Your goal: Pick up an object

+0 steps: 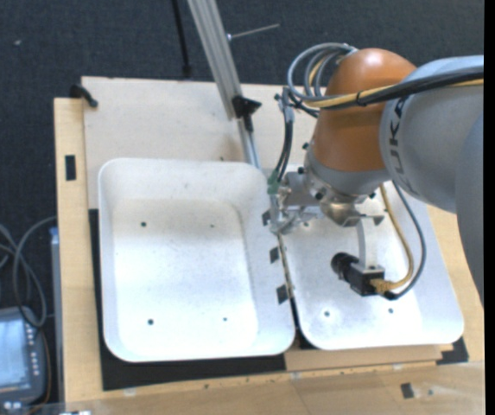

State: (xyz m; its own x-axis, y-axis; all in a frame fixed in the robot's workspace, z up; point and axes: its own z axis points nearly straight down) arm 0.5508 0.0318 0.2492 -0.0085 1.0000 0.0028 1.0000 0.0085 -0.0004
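Object position is something I cannot tell. The left bin (113,180) is showing only a few dark specks on its floor, and the arm (441,137) is covering much of the right bin (441,322), so anything worth taking is probably lying under there.

The gripper (288,213) is hanging low over the seam where the two bins are meeting, just beside the small dark tabs (280,273) along it. Whether it is released or clenched I cannot tell. As I judge it, a descent from here is risking the rims rather than an object — closing on air, jamming on plastic, or nudging a bin across the bench (76,232). Farther back, the foot of the aluminium mast (217,50) is standing near the wrist, and a swing that way is inviting a knock.

As for writing, the screen (1,357) at the near corner is glowing, but its text is too small to read. On the arm's grey casing, black letters are reading "UK", probably part of the maker's name.
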